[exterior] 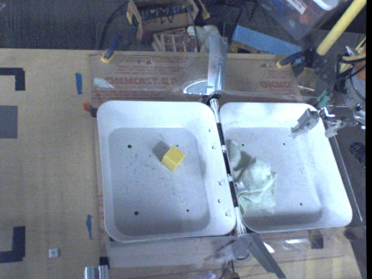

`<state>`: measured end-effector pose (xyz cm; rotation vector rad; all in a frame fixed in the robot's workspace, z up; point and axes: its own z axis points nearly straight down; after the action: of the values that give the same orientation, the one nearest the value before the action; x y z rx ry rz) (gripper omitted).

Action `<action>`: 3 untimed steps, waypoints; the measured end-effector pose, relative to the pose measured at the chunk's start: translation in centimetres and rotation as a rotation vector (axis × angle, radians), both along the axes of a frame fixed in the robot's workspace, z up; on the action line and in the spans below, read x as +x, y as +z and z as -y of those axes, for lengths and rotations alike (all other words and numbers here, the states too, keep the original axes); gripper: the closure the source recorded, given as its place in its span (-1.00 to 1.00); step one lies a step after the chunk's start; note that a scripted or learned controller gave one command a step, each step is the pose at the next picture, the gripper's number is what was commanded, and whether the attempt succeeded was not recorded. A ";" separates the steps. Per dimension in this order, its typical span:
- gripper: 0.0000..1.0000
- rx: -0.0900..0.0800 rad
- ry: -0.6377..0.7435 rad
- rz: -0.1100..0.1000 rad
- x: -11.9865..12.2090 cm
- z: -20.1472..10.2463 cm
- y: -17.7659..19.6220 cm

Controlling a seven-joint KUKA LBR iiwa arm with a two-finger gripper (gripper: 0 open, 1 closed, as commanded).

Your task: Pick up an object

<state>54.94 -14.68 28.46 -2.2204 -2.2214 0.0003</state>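
Two white bins: the left bin holds one yellow block, the right bin one crumpled pale cloth. Gripper at the right bin's far edge; finger state cannot be told.

At the right rim of the right shallow white plastic bin I see only the end part of the robot: a small gripper of pale grey metal with thin, shiny fingers. Behind it, further from this bin, sits a grey boxy block. Dark thin cables hang near that block. The picture is blurred there, so screws and markings cannot be made out.
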 end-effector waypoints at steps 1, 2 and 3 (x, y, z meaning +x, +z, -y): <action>-1.00 0.000 -0.075 0.000 -4.5 -10.5 -10.0; -1.00 0.000 -0.076 0.000 -4.5 -10.4 -10.0; -1.00 0.001 0.257 -0.002 -7.0 -14.8 -10.0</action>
<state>47.92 0.12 18.44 -1.9166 -2.4852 0.0013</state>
